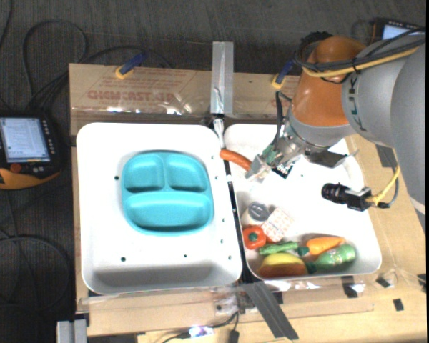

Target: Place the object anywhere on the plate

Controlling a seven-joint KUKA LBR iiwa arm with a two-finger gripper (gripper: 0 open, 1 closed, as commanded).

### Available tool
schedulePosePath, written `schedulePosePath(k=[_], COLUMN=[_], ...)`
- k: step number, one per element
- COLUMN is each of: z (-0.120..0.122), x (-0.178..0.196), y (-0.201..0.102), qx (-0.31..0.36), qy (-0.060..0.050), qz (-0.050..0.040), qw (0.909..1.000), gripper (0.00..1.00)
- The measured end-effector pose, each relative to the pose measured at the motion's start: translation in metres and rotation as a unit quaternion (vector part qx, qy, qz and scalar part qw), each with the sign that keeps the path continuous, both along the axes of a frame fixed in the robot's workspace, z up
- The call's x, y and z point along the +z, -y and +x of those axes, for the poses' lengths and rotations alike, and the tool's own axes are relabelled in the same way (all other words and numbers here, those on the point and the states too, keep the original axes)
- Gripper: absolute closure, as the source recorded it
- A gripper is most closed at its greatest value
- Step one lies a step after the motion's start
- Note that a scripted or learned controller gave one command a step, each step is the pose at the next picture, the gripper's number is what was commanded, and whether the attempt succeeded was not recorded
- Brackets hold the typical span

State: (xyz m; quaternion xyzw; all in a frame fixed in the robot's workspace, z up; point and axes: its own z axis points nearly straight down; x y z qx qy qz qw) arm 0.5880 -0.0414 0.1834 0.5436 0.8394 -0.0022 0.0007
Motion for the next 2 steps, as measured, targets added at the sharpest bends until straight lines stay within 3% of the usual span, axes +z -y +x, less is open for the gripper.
schedulePosePath(k=[1,2], z=[-0.02,-0.0201], x=[0.0005,0.0005], y=[-0.069,-0.069], qx=[0.078,0.078], qy=[-0.001,-0.001], qz=[0.002,0.0021], qw=[0.997,0.997], gripper=[1.0,0.0])
